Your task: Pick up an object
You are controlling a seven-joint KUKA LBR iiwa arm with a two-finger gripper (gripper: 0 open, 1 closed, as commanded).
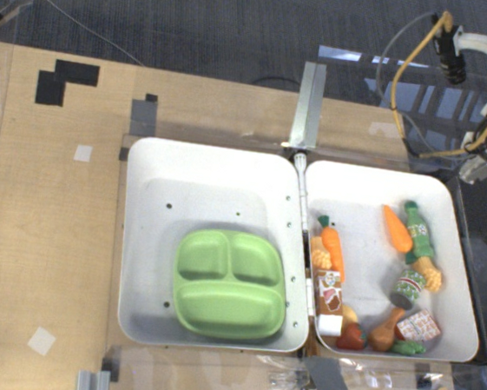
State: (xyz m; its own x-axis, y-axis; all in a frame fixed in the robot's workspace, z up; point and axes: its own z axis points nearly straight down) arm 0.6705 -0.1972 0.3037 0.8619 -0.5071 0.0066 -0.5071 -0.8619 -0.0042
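Arm's gripper [483, 165] sits at far right edge, above the right bin's [366, 195] top-right corner, off the bench; too small/blurred to tell its state or whether it's got anything. Toys all in right bin: two carrots [332, 246] [395, 228], green bottle [416, 228], small cartons [329, 291] etc along bottom. Left bin [158, 180] has a green divided tray [229, 283].
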